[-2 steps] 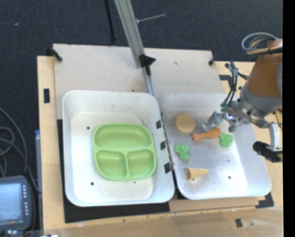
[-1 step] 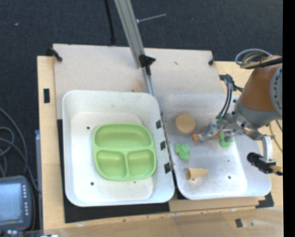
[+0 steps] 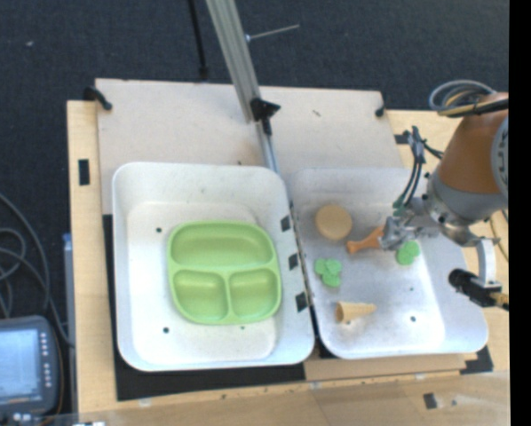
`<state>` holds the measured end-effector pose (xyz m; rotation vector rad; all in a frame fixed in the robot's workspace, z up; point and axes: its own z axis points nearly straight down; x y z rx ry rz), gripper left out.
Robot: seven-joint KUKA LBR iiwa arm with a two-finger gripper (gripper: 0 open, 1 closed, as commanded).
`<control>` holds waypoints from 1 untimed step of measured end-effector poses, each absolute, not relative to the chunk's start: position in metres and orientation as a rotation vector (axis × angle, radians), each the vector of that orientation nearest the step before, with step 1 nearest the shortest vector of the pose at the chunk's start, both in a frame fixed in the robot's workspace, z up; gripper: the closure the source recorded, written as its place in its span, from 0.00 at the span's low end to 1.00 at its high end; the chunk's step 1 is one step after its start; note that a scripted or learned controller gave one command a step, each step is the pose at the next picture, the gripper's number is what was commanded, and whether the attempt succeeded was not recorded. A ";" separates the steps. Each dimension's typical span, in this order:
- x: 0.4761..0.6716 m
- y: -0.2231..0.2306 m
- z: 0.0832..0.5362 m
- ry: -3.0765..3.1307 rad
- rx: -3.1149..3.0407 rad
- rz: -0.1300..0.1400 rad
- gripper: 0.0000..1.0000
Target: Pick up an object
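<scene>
The gripper (image 3: 397, 235) is down low in the right bin (image 3: 425, 327), and its tip sits right at the wide end of an orange carrot-like piece (image 3: 365, 243) that lies on the bin floor pointing left; whether the jaws are released or clenched there cannot be made out from this height, and nothing is plainly seen between them. Just right of the gripper, touching or nearly so, lies a small green round piece (image 3: 408, 253). Up and to the left of the orange piece rests a tan round disc (image 3: 334, 222), a little apart from it. Lower left, near the bin's left wall, sits a green clump of two lobes (image 3: 328, 272), and below that, toward the front, a small cone-shaped piece (image 3: 354, 311) lies on its side, tip to the right. The arm (image 3: 474, 162) comes in from the right, orange band above grey wrist, cables looping over it. Across in the left bin (image 3: 137, 327) sits a green divided plate (image 3: 223, 270), three compartments, flat on the floor. Both bins rest side by side on the wooden bench (image 3: 88, 362).
</scene>
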<state>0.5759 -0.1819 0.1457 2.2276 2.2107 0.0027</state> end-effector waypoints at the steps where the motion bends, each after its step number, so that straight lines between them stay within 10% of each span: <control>1: 0.575 -0.193 0.205 2.214 2.217 0.005 1.00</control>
